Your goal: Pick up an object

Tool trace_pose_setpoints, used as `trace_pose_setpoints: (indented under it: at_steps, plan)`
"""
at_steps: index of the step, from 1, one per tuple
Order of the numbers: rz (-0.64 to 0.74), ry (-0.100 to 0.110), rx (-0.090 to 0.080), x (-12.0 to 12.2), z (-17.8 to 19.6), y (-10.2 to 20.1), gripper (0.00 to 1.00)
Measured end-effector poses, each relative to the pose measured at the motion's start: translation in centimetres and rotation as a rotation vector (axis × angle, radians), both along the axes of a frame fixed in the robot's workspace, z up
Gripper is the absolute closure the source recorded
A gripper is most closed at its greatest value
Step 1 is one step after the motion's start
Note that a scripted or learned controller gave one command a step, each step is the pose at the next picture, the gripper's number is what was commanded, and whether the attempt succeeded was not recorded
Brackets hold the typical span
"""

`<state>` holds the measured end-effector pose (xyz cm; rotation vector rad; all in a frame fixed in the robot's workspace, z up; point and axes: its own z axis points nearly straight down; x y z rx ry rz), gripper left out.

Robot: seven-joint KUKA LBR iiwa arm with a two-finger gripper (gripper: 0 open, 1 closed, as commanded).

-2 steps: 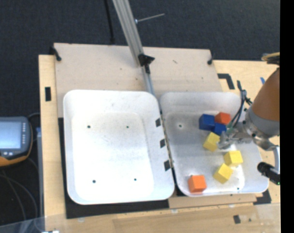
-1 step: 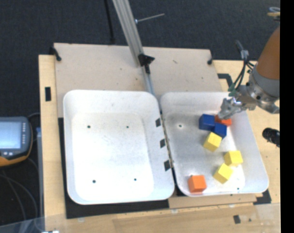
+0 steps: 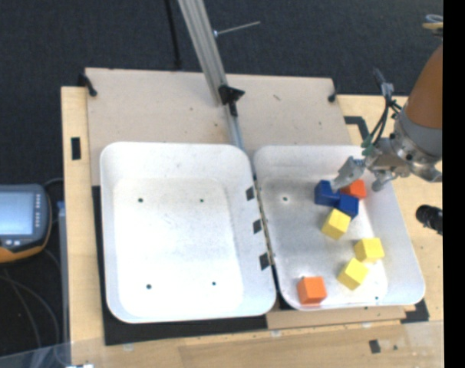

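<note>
Blue block (image 3: 329, 194), long axis left-right

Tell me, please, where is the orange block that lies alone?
The lone orange block lies in the right bin, near its front edge, left of a yellow block and far from the gripper.
</note>
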<state>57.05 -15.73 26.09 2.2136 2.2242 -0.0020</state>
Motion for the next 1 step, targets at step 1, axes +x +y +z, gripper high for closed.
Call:
trace_pose_setpoints:
  at_steps: [1]
  plan:
    - [-0.009,0.005,0.001,-6.6,-12.09,-5.08,0.0]
